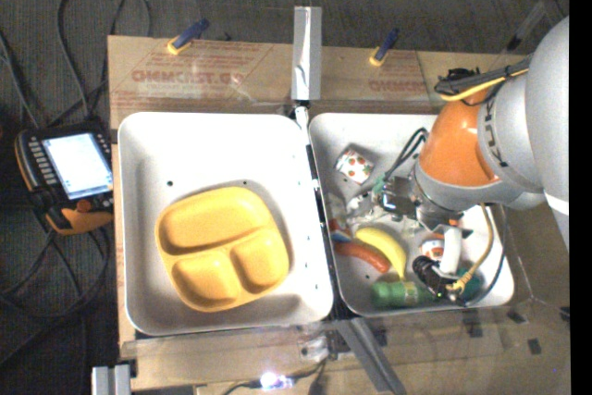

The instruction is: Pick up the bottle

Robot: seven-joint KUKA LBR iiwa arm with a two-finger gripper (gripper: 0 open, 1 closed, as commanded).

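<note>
A green bottle point(398, 293) lies on its side along the front wall of the right bin point(326, 199). My gripper point(387, 195) hangs low over the middle of that bin, under the orange band of the wrist. It sits above and behind the bottle, with a yellow banana point(382, 245) between the two. The wrist hides much of the gripper.
A red elongated item point(362, 256) lies beside the banana. A white die with coloured spots point(354, 165) sits at the bin's back left, and a small white and red object point(433, 249) at the right. The left bin point(139, 199) holds a yellow divided tray point(222, 243).
</note>
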